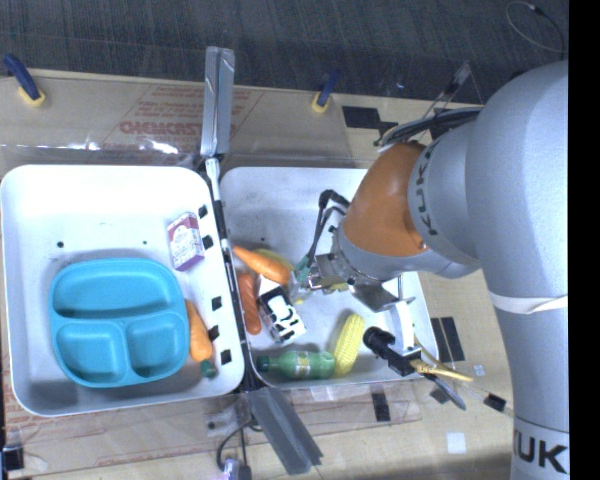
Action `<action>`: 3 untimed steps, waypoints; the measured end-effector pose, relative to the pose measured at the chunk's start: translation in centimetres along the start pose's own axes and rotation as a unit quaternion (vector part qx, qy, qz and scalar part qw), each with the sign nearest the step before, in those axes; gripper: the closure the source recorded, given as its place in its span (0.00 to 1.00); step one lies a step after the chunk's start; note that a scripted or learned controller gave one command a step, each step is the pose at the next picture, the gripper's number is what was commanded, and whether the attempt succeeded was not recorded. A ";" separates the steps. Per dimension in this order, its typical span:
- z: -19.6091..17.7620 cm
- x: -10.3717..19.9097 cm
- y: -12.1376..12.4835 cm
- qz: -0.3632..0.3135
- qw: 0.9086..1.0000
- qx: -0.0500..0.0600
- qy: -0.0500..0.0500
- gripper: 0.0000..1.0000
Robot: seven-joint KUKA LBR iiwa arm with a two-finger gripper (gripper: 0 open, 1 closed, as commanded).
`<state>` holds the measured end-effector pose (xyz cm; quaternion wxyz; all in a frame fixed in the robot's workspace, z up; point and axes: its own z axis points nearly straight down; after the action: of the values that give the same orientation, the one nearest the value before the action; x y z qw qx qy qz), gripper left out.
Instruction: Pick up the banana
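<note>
Banana (pixel 264 263): yellow-orange, slightly curved, flat in right bin (pixel 280 193), just beside gripper (pixel 302 280). Gripper opening: cannot tell. Count: one banana, one blue tray (pixel 115 320).

Both white bins (pixel 40 268) look like smooth, slightly glossy plastic. The blue divided tray (pixel 115 320) is matt plastic. The green bottle (pixel 298 365) shines like glossy plastic. The arm (pixel 500 198) has smooth satin grey shells and a glossy orange band (pixel 380 213). The bench (pixel 160 118) looks like matt cardboard.
</note>
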<state>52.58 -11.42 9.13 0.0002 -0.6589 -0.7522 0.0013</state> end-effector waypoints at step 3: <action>-1.3 -0.7 7.0 -0.121 0.993 -0.003 -0.001 1.00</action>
<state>59.63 -11.14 10.42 -0.0025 -0.5627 -0.8267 -0.0002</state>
